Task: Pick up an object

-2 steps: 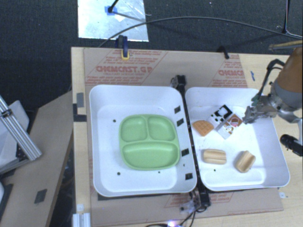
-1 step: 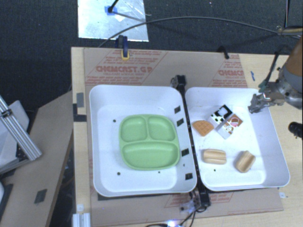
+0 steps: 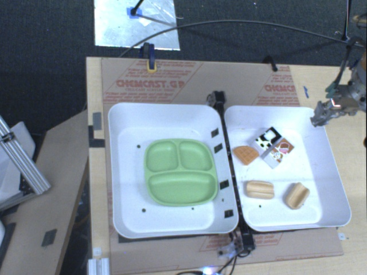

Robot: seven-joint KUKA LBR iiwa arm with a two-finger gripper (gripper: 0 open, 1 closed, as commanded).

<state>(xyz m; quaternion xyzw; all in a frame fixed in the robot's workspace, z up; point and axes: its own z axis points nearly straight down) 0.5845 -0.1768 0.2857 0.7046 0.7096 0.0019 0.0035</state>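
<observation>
Our gripper [image 3: 322,117] hangs at the far right, over the upper right corner of the right bin [image 3: 331,153], and it is too small and blurred for us to tell its state. Nothing visible sits in it, so we judge the pick as not yet made.

Moving outward from there, the nearest candidate is a small box [image 3: 273,147] with a black-and-white patch and a brown one, lying tilted in the upper middle of the right bin. Touching or just beside its left corner is an orange wedge-shaped piece [image 3: 246,154]. Lower down lie two tan bread-like pieces: a long bun [image 3: 259,189] and, to its right, a shorter roll [image 3: 297,195], the two apart from each other.

The left bin [image 3: 129,153] holds a green divided plate [image 3: 181,172].

What remains, as we read it, is everything: choosing an object, descending, closing and lifting.
</observation>
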